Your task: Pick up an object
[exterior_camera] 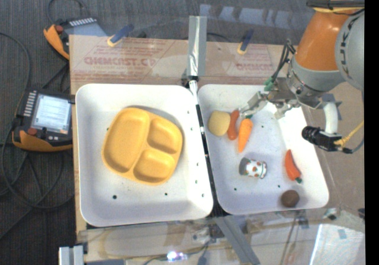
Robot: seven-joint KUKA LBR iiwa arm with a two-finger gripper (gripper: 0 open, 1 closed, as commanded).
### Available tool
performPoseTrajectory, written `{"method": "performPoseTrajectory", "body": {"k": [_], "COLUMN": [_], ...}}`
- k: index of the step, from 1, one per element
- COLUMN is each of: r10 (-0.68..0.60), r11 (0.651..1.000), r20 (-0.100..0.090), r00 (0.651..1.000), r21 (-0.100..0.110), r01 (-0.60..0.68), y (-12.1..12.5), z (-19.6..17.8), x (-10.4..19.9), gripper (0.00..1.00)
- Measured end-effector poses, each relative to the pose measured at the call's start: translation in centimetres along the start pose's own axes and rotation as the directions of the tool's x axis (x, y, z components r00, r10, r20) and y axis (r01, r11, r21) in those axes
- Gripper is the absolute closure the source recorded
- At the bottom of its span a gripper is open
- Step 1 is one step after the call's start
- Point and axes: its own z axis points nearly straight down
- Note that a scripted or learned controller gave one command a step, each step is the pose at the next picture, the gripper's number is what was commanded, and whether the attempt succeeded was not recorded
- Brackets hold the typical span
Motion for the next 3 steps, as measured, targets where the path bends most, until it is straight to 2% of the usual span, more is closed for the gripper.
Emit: {"method": "performPoseTrajectory", "body": {"k": [1, 2, 3], "r10": [-0.062, -0.063, -0.341], "r11": [0.998, 0.998, 0.94], "r20": [-0.003, -0.006, -0.008], "r00": [0.998, 0.998, 0.94], "r21": [-0.001, 0.0, 0.024], "r01": [0.062, 0.063, 0.341], "y": [0.9, 0.9, 7.5], "z": [13.4, 12.5, 4.9], "x": [1.5, 1.6, 2.8], "gripper": [0.0, 1.0, 1.0]}}
